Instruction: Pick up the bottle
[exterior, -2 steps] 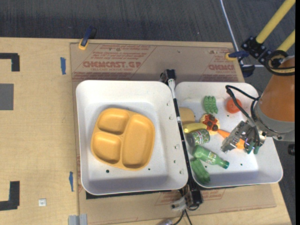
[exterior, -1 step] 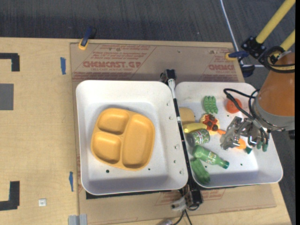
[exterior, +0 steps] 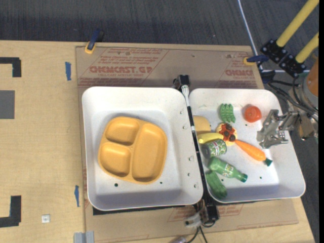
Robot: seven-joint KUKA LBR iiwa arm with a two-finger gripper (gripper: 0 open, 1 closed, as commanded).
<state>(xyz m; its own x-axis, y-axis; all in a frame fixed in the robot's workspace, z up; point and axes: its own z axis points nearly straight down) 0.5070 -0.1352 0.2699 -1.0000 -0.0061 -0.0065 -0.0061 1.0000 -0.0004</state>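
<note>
In the right bin (exterior: pixel 291 184), nearest the front rim, lay a dark green leafy toy (exterior: pixel 216 185) against the inner wall, and just behind it the bottle (exterior: pixel 227 169), a green plastic one lying on its side with its cap toward the bin's right wall and nothing gripping it. Beyond the bottle sat a small can (exterior: pixel 215 148), a banana (exterior: pixel 209 137) and an orange carrot (exterior: pixel 250 151) slanting toward the right wall; further back stood a green ridged toy (exterior: pixel 227 113) and a red tomato (exterior: pixel 252 113). The gripper (exterior: pixel 274 131) hung over the right side of that bin, past the carrot and well apart from the bottle; whether it was spread or closed could not be told. The left bin (exterior: pixel 96 135) carried a yellow divided plate (exterior: pixel 133 149). The step in hand looked like the approach: the grasp was not yet made. The next move would call for travel toward the front edge and inward, then a descent across the bottle's narrow body, clear of can and carrot
</note>
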